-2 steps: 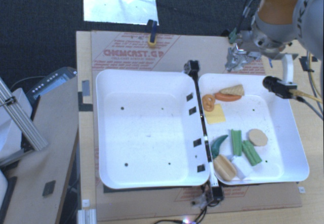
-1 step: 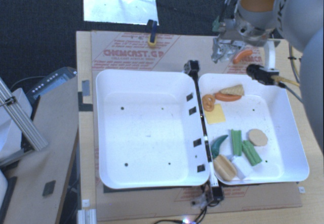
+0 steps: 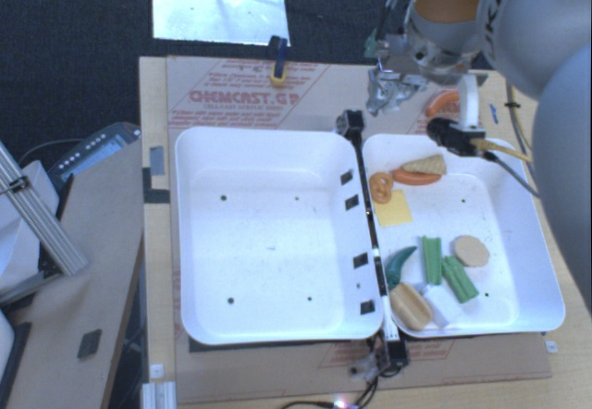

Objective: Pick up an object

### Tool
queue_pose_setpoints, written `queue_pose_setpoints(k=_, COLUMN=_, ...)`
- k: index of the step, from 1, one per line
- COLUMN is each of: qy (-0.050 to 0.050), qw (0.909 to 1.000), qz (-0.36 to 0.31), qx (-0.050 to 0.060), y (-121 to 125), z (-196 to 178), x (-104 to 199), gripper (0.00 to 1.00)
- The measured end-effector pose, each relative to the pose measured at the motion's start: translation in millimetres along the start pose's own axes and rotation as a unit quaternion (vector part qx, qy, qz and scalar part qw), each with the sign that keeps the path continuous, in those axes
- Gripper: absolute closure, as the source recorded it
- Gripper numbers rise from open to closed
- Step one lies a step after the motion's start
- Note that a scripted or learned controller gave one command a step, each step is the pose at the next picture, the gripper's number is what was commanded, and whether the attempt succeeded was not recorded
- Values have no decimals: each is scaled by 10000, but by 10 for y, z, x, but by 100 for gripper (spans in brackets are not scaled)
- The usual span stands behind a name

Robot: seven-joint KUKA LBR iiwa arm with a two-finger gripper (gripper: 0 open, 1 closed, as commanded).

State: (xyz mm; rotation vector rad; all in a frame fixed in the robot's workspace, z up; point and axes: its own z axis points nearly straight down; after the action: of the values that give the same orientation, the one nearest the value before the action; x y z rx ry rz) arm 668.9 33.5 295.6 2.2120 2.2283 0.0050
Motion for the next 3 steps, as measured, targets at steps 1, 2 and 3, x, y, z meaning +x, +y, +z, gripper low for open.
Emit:
queue_pose_setpoints(k=1, qy=0, qw=10000, qz=29, qx=91, y=-688, z=1185, x=194, gripper=100)
queue_pose_setpoints(k=2, qy=-3, qw=10000, qz=39, qx=44, y=-1410, z=1113, x=52, gripper=100)
queue_pose_setpoints(k=3, qy=3, qw=10000, qz=13, qx=34, y=-1834, z=1111, x=328, gripper=100)
